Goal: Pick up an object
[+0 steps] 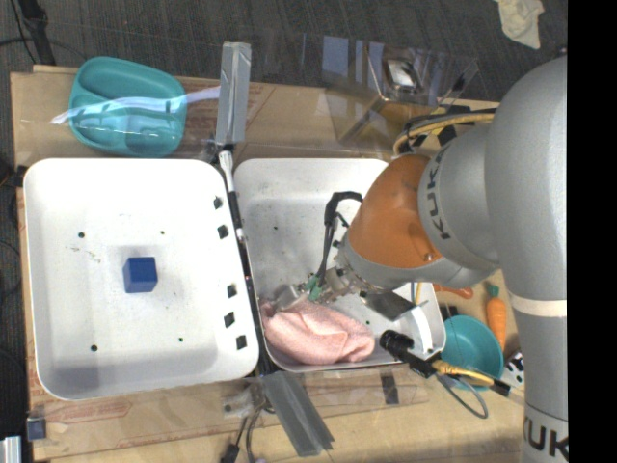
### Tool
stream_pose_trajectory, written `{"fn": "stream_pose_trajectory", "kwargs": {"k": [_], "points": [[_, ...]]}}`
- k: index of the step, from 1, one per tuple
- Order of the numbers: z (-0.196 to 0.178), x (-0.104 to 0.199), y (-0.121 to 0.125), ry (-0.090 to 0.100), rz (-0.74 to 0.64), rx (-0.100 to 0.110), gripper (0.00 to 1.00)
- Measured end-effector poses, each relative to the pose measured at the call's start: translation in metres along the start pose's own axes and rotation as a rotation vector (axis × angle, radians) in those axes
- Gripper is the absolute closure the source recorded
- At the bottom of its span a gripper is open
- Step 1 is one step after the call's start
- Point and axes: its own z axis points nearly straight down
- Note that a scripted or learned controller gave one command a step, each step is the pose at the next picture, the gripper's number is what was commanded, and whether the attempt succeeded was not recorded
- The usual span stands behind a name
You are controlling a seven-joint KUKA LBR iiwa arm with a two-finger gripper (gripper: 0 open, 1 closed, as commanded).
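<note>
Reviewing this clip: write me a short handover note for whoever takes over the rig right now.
Gripper: down in the right bin, at the upper edge of the pink cloth; whether its fingers are open or shut cannot be told from this angle.
Things: the pink cloth lies bunched against the right bin's near wall. A blue cube sits alone in the left bin, away from the arm.
Done: the arm has reached the cloth; no object is seen lifted.
Left: confirm a grasp on the cloth, likely the target, then raise it out of the bin.
</note>
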Motion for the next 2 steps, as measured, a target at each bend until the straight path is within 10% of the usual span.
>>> {"fn": "stream_pose_trajectory", "kwargs": {"k": [1, 2], "points": [[0.011, -0.021, 0.046, 0.004, 0.177, 0.005, 0.00], [0.011, -0.010, -0.003, 0.004, 0.142, 0.003, 0.00]]}}
